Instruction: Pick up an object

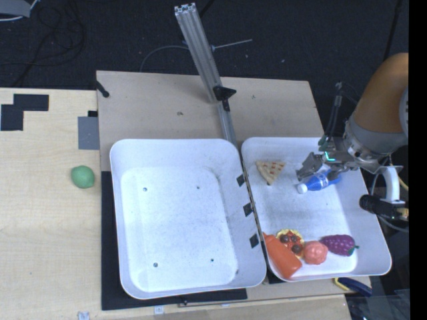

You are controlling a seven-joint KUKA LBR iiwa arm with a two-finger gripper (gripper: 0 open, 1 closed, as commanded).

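1. Arm (pixel 380 105) comes in from the right; grey w/ orange band, wrist bent down over the right bin (pixel 287 152).
2. Gripper (pixel 319 172) sits low in the right bin's upper half, near its far right corner, touching or just above a small blue bottle (pixel 320 182).
3. Fingers look set on either side of the bottle's upper end, pinching it; contact partly hidden by the gripper body.
4. Bottle lies tilted, white cap pointing toward the bin's centre, blue body up under the gripper.
5. Waffle-like wedge (pixel 270 171) lies near the right bin's far left corner, apart from the bottle.
6. Along the right bin's near edge, left to right: orange carrot-like piece (pixel 281 259), small mixed-fruit item (pixel 289 237), pinkish-red round fruit (pixel 315 252), purple grape bunch (pixel 339 245). Carrot and round fruit touch or nearly so.
7. Left bin (pixel 133 159) sits beside the right bin, black clips at the shared edge.
8. Green ball (pixel 83 177) rests on the bench, left of the left bin.
9. Metal rail (pixel 203 52) slants up from between the bins' far edges.
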